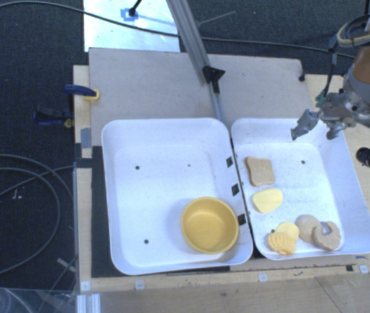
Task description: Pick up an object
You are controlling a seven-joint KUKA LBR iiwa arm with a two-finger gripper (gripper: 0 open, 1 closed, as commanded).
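Observation:
My gripper (318,128) hangs over the back edge of the right bin (361,207), fingers spread open with nothing between them. Below it in that bin lie a tan toast slice (260,171), a pale yellow chip-shaped piece (267,200), a ridged yellow piece (283,238), a beige round cookie (307,225) and a tan pretzel-like piece (328,235). A yellow bowl (209,224) sits in the front right corner of the left bin (146,175). The gripper is well behind and to the right of the toast.
A slanted metal pole (195,41) crosses the bench behind the bins. Blue and yellow clamps (74,100) sit at the bench's left edge. Cables lie on the dark floor at the left.

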